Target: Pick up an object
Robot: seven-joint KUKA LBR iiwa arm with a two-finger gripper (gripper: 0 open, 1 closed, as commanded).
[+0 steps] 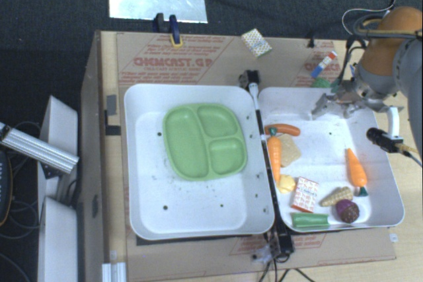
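The right bin (390,208) holds several toy foods. An orange carrot (357,168) lies near its right wall, and a purple round piece (347,211) and a tan corn-like piece (336,195) lie at the front right. A red-and-white box (305,195), a green piece (309,221) and a yellow piece (286,183) sit at the front left. Another carrot (274,152), a tan slice (289,150) and an orange sausage shape (284,130) lie by the left wall. My gripper (335,107) hangs over the bin's far right part, apart from all of them.
The left bin (152,208) bears a green divided plate (205,141). On the bench behind the bins lie a small patterned block (256,41), a red-and-blue item (324,65) and a blue clamp (173,28). A black fitting (383,139) juts over the right bin's right rim.
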